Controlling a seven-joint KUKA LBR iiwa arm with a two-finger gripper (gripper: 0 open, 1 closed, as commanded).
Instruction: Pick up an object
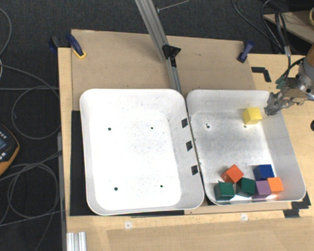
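A yellow block (pixel 252 115) lies alone in the upper part of the right bin (pixel 214 140). My gripper (pixel 275 106) hangs at the bin's upper right corner, just right of the yellow block and apart from it, with nothing visible in it. Near the bin's front edge sits a cluster of blocks: an orange-red one (pixel 233 173), two green ones (pixel 225 191) (pixel 247 185), a blue one (pixel 263 172), a purple one (pixel 263 187) and a small orange one (pixel 275 184).
The left bin (pixel 94 140) stands beside the right one, with black clips (pixel 188 145) along the shared wall. A metal pole (pixel 157 30) slants across the back. Blue clamps (pixel 76 47) (pixel 245 51) grip the board's rear corners.
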